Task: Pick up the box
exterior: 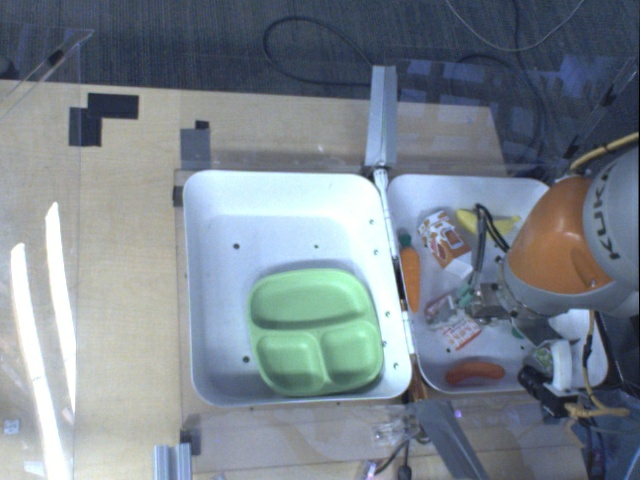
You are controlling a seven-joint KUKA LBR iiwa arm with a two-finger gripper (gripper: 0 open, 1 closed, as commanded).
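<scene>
The box [443, 236] is a small orange and white carton lying in the upper middle of the right bin [520, 186]. My gripper [480, 304] hangs low over the middle of that bin, below and slightly right of the box, at the end of the grey and orange arm [560, 248]. I see nothing clearly held in it. A dark cable runs from the gripper up past the box's right side.
The right bin also holds a yellow item [472, 221] next to the box, an orange carrot [410, 276] along the left wall, a white and red packet [460, 334] and a red sausage [475, 373]. A green divided plate [315, 330] lies in the left bin [230, 218].
</scene>
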